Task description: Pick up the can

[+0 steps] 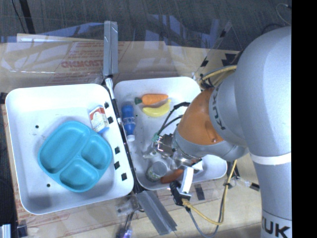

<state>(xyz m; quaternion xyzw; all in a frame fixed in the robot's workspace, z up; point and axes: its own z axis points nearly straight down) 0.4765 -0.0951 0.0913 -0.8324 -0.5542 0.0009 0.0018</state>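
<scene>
A grey round can (156,171) sits at the near edge of the right bin (130,89), its open top facing up. My gripper (158,151) hangs just above and behind the can, low in the right bin, with the orange wrist band (198,123) behind it. The arm covers the bin's right half. Nothing can be seen held.
A carrot (154,98), a banana (156,109) and a blue bottle (128,119) lie at the back of the right bin. A brown object (173,175) lies beside the can. The left bin (20,148) holds a blue divided plate (75,155) and a red-and-white container (98,119).
</scene>
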